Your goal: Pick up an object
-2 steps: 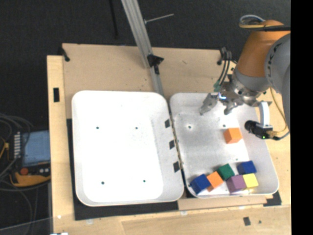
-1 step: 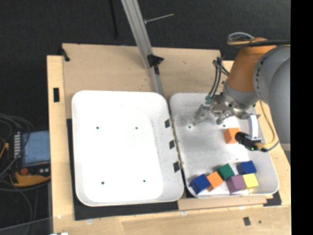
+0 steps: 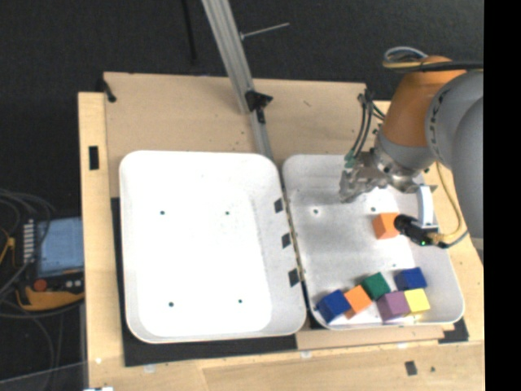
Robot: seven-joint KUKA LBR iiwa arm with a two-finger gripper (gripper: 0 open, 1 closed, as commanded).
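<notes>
My gripper (image 3: pixel 352 187) hangs over the far part of the right bin (image 3: pixel 326 243), pointing down at bare bin floor. An orange block (image 3: pixel 385 226) lies apart from it, to the right and nearer the camera. Along the bin's front edge sit a blue block (image 3: pixel 333 305), an orange block (image 3: pixel 357 299), a green block (image 3: pixel 376 286), a purple block (image 3: pixel 394 304), a yellow block (image 3: pixel 418 300) and another blue block (image 3: pixel 410 279). No block lies under the gripper.
The left bin (image 3: pixel 199 243) lies beside the right one, joined by black clips (image 3: pixel 286 239). A slanted metal pole (image 3: pixel 236 63) rises behind the bins. The grey arm with its orange band (image 3: pixel 415 108) reaches in from the right.
</notes>
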